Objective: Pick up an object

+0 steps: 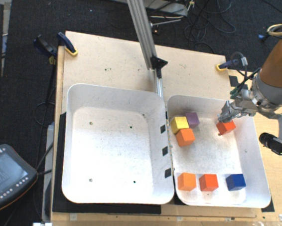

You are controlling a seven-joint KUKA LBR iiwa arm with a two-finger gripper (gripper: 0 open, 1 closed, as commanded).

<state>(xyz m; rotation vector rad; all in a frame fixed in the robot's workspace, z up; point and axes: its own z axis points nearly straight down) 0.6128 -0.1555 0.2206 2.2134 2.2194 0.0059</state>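
Right bin (pixel 256 162), near edge — an orange cube (pixel 187 181), a red-orange cube (pixel 209 182) and a blue cube (pixel 235 181) in a row. Mid-bin — yellow (pixel 180 123), purple (pixel 192 119) and orange (pixel 185 136) cubes clustered. Farther right, the hand (pixel 227 119) sits directly above a red block (pixel 225 127); whether it grips cannot be told.

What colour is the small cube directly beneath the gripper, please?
Red-orange; the small cube under the gripper shows best in the camera view.

You see two bins (pixel 118 95) of smooth, slightly glossy white plastic, speckled; a bench top (pixel 111 61) of matt pale board; matt blocks (pixel 185 136); a brushed-metal rail (pixel 140 22).
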